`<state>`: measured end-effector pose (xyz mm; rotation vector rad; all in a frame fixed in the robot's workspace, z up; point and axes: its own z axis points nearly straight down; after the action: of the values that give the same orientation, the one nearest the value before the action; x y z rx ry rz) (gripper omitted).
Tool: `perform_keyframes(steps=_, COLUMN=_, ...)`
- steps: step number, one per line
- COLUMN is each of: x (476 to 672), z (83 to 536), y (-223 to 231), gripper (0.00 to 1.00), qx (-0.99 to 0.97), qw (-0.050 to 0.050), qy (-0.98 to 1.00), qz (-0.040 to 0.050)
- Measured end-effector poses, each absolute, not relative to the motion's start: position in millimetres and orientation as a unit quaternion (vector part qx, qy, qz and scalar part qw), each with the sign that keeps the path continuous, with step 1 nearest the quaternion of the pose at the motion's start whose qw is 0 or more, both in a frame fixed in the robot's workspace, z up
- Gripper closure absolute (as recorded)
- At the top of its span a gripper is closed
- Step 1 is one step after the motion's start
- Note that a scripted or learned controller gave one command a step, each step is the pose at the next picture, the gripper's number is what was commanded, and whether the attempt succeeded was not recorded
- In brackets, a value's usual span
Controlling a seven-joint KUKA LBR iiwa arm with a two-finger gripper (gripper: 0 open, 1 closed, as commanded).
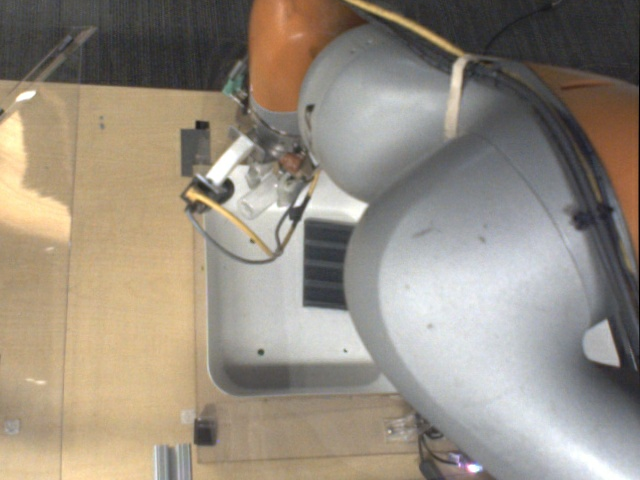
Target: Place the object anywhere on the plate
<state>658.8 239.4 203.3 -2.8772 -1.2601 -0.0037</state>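
Arm (480, 268): grey bulk nearest the lens, covering the right and lower right of the view and reaching in toward the upper middle.
Near bench edge: pale wood bench (110, 318) with a small black block (205, 431) just outside the bin's near left corner, and a ribbed metal piece (172, 460) beside it at the bottom border.
Bench surface: light plywood with faint seams running away from the camera. A bright patch of glare lies on the left side.
Bin (260, 368): shallow and white with rounded corners, set into the bench. Its right part is hidden under the arm, and two tiny dark specks mark the near floor.
Task's thing: dark ribbed rectangle (325, 265) lying flat on the bin floor around the middle of the visible floor, its right edge at the arm's outline. It sits apart from the gripper, on the nearer side of it. Whether it is a loose object cannot be told.
Gripper (262, 190): low over the far left part of the bin, close to the rim. Whether it is released or clenched cannot be told.
Orange band (280, 38): above the wrist, at the top of the view.
Far bench: a dark fitting (195, 148) just beyond the bin's far left corner.
Room: dark grey carpet (130, 8) beyond the bench's far edge.
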Motion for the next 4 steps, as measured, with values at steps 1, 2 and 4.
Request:
perform_keyframes(steps=1, x=659.1, z=214.2, y=241.5, gripper=1.00, qx=-0.915, qw=0.000, qy=-0.404, qz=-0.0024)
perform_keyframes(steps=2, x=659.5, z=225.5, y=243.3, gripper=1.00, qx=-0.913, qw=0.000, qy=-0.408, qz=-0.0040)
perform_keyframes(steps=4, x=660.9, z=248.4, y=245.7, gripper=1.00, qx=-0.911, qw=-0.001, qy=-0.413, qz=-0.0079)
